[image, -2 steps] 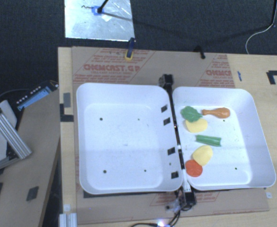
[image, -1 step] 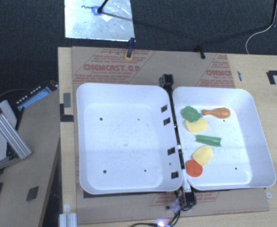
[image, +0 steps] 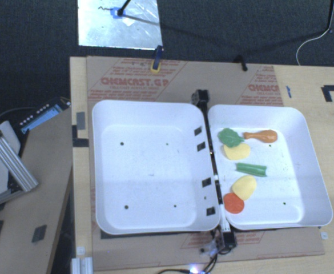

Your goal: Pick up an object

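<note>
Several toy foods lie in the right bin (image: 309, 153). A green leafy piece (image: 228, 136) sits near the bin's left wall, with an orange-brown drumstick (image: 262, 135) just to its right. Below them is a pale yellow piece (image: 236, 151), then a green bean-like stick (image: 251, 169). Lower still a yellow lemon-shaped piece (image: 244, 186) touches a red-orange disc (image: 233, 203) near the bin's front left corner.
The left bin (image: 149, 170) stands beside the right one, joined by a black hinge strip with clips (image: 208, 164). Both rest on a cardboard sheet (image: 132, 79). A shiny metal plate (image: 119, 15) lies beyond the bench; an aluminium frame (image: 7, 158) is at the far left.
</note>
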